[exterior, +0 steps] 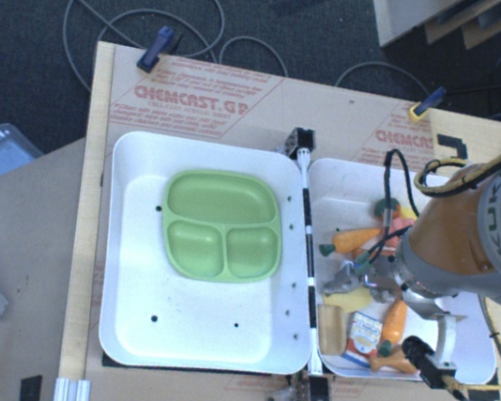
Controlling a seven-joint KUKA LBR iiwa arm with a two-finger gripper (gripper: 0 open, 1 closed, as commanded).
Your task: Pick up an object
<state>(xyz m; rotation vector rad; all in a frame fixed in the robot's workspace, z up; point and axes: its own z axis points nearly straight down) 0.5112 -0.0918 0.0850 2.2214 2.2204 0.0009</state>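
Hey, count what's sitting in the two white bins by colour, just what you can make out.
Green: 1, the divided plate in the left bin.
Orange: 3, the carrot-like pieces in the right bin.
White: 1, the small packet.
Total: 5 visible; the arm covers more of that bin.

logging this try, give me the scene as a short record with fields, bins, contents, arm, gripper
left bin: holds a green tray with three compartments, lying flat
right bin: holds a clutter of small items, among them orange carrots and a small packet
arm: reaches in from the right, low over the right bin
gripper: down among the items; fingers hard to make out
held: nothing visibly between the fingers
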